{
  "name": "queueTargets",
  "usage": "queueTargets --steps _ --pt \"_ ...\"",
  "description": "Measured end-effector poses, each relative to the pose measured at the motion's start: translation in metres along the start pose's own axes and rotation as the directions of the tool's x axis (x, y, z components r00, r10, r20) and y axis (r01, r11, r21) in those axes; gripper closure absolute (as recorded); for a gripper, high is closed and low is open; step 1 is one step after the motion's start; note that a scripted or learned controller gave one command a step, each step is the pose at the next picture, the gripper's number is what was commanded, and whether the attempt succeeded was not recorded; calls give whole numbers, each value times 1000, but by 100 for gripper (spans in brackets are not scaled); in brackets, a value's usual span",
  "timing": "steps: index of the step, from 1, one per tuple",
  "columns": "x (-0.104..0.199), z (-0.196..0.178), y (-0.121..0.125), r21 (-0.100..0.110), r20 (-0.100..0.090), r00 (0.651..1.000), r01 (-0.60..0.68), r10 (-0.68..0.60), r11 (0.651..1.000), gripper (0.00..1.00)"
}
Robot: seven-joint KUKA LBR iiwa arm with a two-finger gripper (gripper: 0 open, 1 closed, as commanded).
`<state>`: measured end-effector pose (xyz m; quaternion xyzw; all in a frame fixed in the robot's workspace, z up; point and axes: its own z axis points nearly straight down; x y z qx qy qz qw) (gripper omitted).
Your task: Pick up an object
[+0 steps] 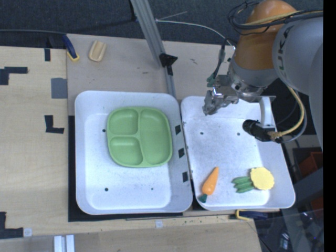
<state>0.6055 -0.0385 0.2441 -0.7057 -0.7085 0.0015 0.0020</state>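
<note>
The grey arm [273,41] reaches in from three o'clock over two white bins; the left bin [89,193] carries a green divided plate [139,136]. The gripper [212,105] hangs near twelve o'clock of the right bin [226,140], carrying nothing, and whether it is spread cannot be told. A toy carrot [210,180] and yellow-and-green toy corn [256,180] lie untouched at six o'clock. The pick appears not yet begun.

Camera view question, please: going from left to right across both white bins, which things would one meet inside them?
Green divided plate in the left bin → toy carrot in the right bin → small green pods → yellow piece touching them. The gripper hangs above the right bin's far end.
</note>
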Motion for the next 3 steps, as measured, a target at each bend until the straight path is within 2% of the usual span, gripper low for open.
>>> queueTargets --steps 1,2,3 --pt "49 -2 -22 -2 -1 1000 2 -2 1000 100" --pt "84 -1 -53 -1 0 1000 1 -1 1000 100" --pt "127 22 -80 1 1 1000 1 -1 1000 100"
